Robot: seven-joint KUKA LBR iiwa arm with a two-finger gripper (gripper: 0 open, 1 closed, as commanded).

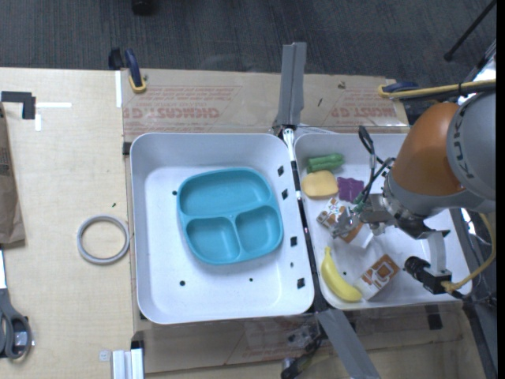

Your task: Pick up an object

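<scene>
The grey arm's gripper (pixel 357 221) hangs low in the right bin (pixel 442 289), over a small brown-and-white packet (pixel 338 213); whether it is open or closed cannot be told. Around it lie a banana (pixel 338 279), a brown carton (pixel 379 275), a yellow piece (pixel 319 184), a green piece (pixel 324 163) and a purple piece (pixel 350 187). The left bin (pixel 158 283) holds a blue divided plate (pixel 229 215).

My arm (pixel 473 144): grey rounded shell w/ fat orange band (pixel 430 160) above wrist, black cables looping off it, dark metal pincer (pixel 355 221) assy below.
</scene>
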